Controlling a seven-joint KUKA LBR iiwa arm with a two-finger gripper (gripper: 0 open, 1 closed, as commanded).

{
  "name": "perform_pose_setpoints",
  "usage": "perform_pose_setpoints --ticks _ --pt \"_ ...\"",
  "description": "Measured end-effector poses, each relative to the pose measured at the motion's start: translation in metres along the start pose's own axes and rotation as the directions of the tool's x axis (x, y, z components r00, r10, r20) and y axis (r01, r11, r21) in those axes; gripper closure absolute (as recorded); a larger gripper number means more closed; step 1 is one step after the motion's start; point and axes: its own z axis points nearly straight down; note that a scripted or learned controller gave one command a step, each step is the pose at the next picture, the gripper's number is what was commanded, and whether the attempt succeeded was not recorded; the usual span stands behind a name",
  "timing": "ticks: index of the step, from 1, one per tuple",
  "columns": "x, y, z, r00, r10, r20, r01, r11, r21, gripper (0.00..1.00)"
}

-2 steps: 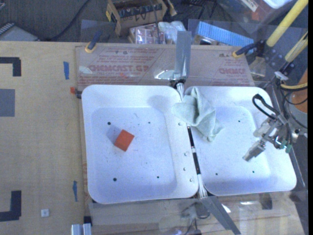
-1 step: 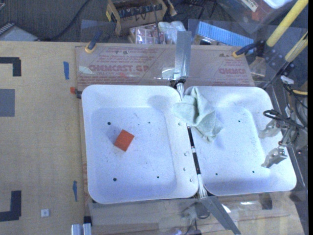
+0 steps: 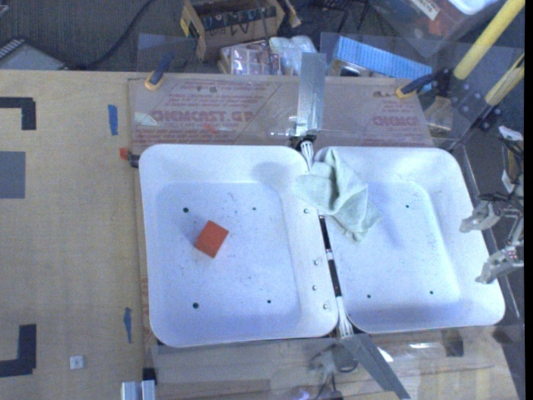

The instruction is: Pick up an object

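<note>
An orange-red cube [image 3: 211,238] lies on the floor of the left bin [image 3: 166,323], towards its left side. A pale green cloth [image 3: 342,197] is crumpled over the ridge between the two bins, most of it in the right bin [image 3: 433,307]. My gripper [image 3: 490,244] hangs at the right bin's right rim, far from both cube and cloth. Its two metal fingers [image 3: 481,220] are spread apart with nothing between them.
The bins sit on a wooden bench with blue tape marks at the left. A metal bracket [image 3: 311,90] and a clear panel stand behind the bins. Yellow bars [image 3: 491,27] and clutter lie beyond the back edge.
</note>
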Motion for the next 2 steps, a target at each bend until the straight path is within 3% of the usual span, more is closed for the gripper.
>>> perform_pose_setpoints --ticks 1,2 --pt "-0.003 0.005 0.051 0.9 -0.435 -0.004 0.435 0.9 -0.006 0.0" --pt "-0.017 0.02 0.059 0.706 -0.708 0.001 0.708 0.706 -0.004 0.0"
